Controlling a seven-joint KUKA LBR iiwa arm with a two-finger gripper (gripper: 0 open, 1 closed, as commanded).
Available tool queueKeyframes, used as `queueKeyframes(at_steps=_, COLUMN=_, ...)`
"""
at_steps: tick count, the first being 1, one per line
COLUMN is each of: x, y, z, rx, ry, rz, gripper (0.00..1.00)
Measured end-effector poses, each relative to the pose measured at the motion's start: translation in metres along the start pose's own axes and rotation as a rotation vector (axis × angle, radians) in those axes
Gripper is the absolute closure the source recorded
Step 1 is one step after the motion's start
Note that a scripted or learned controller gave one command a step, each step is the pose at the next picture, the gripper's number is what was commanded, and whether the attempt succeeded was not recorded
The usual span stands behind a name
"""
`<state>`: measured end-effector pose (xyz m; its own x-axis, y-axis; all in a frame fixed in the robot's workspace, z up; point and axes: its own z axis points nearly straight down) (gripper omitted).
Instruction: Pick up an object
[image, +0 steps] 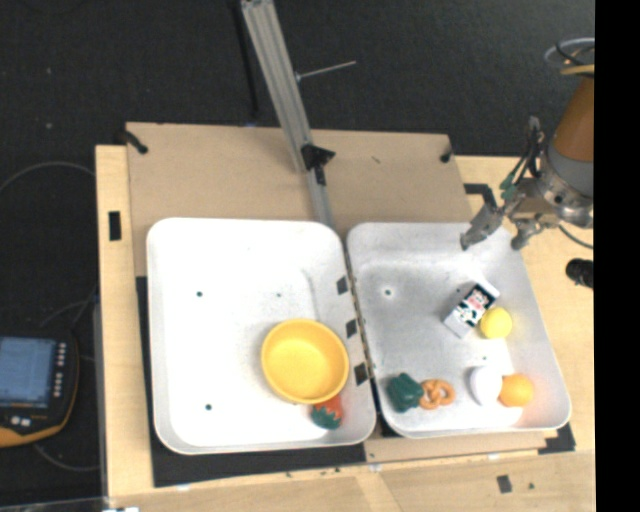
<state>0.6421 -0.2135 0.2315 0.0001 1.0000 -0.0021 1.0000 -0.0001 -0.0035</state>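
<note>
So, looking down from the one camera view: the gripper (497, 232) is hanging over the top right corner of the right bin (400, 260), with its two fingers clearly spread apart and nothing between them. The grey arm with the orange band (572, 140) comes in from the right edge. Down in that same bin there's a little cluster of stuff, well apart from the claw: a small black-and-white box (468, 309) touching a yellow ball (495, 323), then lower down a white object (484, 384) right beside an orange ball (516, 390), plus a pretzel-looking thing (436, 393) touching a dark green toy (403, 391). The left bin (200, 260) has a yellow bowl (304, 360) with a red-and-green item (327, 412) tucked just beside its lower rim. My read is that this is the approach stage, nothing picked yet. The closest candidate is the box and yellow ball pair, so the next move probably calls for sliding down and left over one of them, lining the fingers up so they straddle just one item, then dropping. Those two touching each other could make a clean grab tricky, I reckon.
</note>
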Motion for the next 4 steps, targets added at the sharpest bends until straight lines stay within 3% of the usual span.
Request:
queueKeyframes(at_steps=2, x=0.011, y=-0.002, z=0.116, rx=0.000, ry=0.001, rz=-0.002, gripper=0.00)
queueKeyframes(at_steps=3, x=0.010, y=-0.001, z=0.101, rx=-0.007, ry=-0.001, rz=-0.002, gripper=1.00)
queueKeyframes(at_steps=4, x=0.006, y=-0.002, z=0.036, rx=-0.012, ry=-0.001, rz=0.001, gripper=1.00)
